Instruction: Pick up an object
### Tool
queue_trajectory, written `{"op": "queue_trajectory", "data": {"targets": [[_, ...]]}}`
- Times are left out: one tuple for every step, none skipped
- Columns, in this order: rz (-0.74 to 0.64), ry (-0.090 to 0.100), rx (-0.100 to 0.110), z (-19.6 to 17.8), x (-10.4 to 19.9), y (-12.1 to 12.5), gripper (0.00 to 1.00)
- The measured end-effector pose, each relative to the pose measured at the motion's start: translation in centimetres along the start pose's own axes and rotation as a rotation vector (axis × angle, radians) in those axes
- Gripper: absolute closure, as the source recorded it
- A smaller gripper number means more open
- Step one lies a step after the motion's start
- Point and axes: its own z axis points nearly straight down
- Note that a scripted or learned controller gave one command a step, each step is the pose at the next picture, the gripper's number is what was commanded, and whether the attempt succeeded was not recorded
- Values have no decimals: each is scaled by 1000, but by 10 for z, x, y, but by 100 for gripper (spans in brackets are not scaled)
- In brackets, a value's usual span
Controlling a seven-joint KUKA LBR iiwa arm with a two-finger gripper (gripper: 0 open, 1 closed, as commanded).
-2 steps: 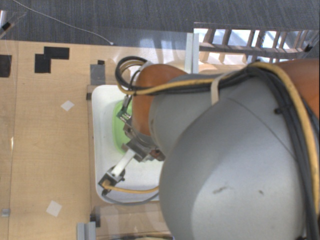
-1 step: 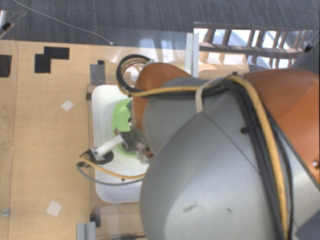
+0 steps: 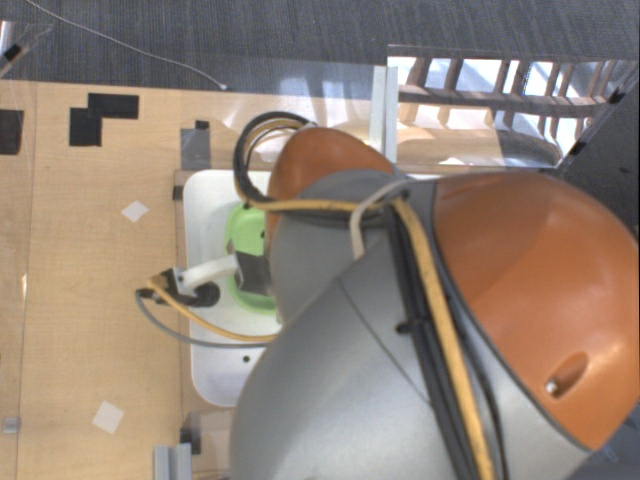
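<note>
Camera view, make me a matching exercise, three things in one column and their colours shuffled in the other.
Things:
1. bin
2. round object in the bin
3. cable looping over the bin's left rim

Colours:
A. yellow
B. white
C. light green

Pairs: 1-B, 2-C, 3-A

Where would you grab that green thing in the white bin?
Probably by its upper left rim, coming straight down from above. The green thing lies low in the bin. That rounded edge is its only bare part: the arm covers its right side, and the rest is too hidden to judge.
</note>
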Motion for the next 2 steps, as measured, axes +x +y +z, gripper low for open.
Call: {"op": "queue_trajectory", "data": {"targets": [[2, -1, -1, 7, 0, 1, 100], [-141, 6, -1, -224, 1, 15, 100]]}}
